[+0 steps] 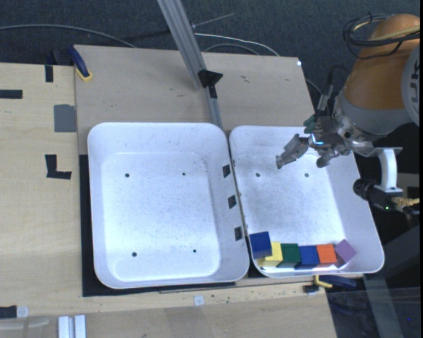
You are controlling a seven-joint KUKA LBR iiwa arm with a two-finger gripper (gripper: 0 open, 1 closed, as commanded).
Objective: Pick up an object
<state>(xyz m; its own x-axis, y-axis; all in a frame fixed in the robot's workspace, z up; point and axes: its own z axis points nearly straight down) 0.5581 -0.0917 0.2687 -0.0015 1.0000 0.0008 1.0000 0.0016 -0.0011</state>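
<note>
Several small blocks lie in a row along the front wall of the right bin [289, 206]: a blue block [259, 243], a yellow one [271, 258], a green one [290, 253], a second blue one [309, 256], an orange one [326, 253] and a purple one [345, 250]. My gripper [301, 162] hangs over the back part of the right bin, well away from the blocks. It is open, its two fingers spread apart with nothing between them.
The left bin [99, 189] sits beside the right one, with black clips [231, 201] along their shared edge. A slanted metal pole [182, 30] stands behind the bins. A blue and yellow clamp [81, 65] lies at the bench's back left.
</note>
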